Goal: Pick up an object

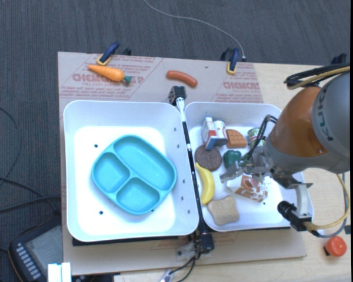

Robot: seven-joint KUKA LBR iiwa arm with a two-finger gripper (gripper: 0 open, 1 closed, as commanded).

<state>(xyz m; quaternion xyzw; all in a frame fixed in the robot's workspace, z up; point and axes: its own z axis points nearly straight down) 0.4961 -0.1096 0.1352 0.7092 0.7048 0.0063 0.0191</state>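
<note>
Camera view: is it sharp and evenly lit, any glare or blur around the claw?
Camera view: even, soft light, faint shadows; mild glare on the left bin's white rim; blue tray and banana crisp; the claw slightly soft against cluttered toy food.

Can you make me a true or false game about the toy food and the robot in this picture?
1. The blue three-part plastic plate lies in the left white bin. True.
2. The yellow toy banana lies on the blue plate. False: it is in the right white bin, near the divider.
3. The orange toy carrot lies outside both bins, on the cardboard behind them. True.
4. The toy sausage sits inside the right bin. False: it is on the cardboard too.
5. The robot's gripper is over the left bin. False: it is over the right bin.
</note>
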